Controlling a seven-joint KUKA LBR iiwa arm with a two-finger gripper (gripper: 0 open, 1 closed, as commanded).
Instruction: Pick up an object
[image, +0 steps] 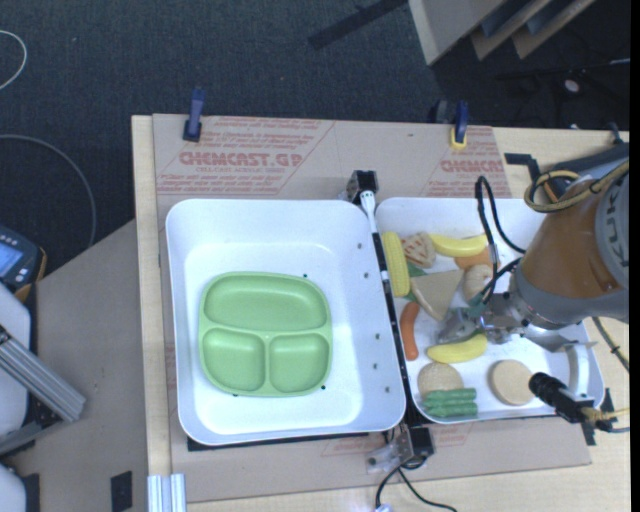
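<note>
- Near edge, right bin (590, 385): beans (449, 402), two biscuits (511, 381).
- Left bin (185, 300): green tray (265, 333).
- Gripper (466, 322): low over banana (458, 349), mid right bin; opening not discernible, hold unconfirmed.
- Step, judged: descent to grasp.
- Next, judged: closing on banana, then straight lift.

Illumination is even, bright and diffuse from overhead, with only soft shadows along the inner walls of the left bin (180, 300), mild glare on its white plastic, slight overall softness, and dimmer dark carpet (90, 80) beyond.
</note>
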